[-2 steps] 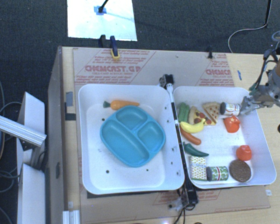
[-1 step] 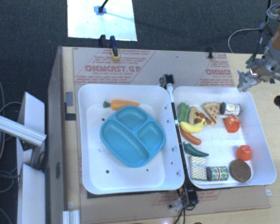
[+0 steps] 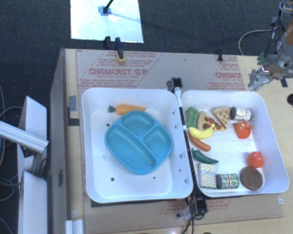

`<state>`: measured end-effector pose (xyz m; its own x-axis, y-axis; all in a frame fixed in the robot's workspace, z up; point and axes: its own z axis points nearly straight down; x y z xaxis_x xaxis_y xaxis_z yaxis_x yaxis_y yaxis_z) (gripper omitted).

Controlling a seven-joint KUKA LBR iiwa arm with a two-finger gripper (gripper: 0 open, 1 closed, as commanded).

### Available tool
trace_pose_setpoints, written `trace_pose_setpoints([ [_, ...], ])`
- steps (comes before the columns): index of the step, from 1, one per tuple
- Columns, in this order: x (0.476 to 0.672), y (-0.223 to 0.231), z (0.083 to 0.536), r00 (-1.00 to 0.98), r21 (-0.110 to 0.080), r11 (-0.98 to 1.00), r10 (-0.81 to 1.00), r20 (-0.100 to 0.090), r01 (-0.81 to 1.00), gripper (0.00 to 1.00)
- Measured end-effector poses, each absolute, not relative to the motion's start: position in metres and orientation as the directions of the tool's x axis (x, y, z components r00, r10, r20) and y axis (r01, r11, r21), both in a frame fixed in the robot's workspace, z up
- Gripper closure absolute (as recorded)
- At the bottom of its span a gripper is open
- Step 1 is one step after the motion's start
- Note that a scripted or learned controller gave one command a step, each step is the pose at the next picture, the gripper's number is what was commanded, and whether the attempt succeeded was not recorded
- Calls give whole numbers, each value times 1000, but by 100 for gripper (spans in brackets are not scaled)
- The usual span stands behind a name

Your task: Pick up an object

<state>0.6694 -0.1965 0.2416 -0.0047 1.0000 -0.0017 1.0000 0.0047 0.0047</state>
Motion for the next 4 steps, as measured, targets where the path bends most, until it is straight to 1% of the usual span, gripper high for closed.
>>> trace_pose_setpoints([
  [1, 669, -160, 230, -5, 3, 5, 1000, 0, 1000, 100],
  [2, 669, -161, 231, -5, 3, 5, 1000, -1, 1000, 0],
  [3, 627, -193, 99, -2, 10, 2, 1000, -5, 1000, 0],
  [4, 585, -207, 84, -1, 1, 1, 1000, -1, 1000, 0],
])
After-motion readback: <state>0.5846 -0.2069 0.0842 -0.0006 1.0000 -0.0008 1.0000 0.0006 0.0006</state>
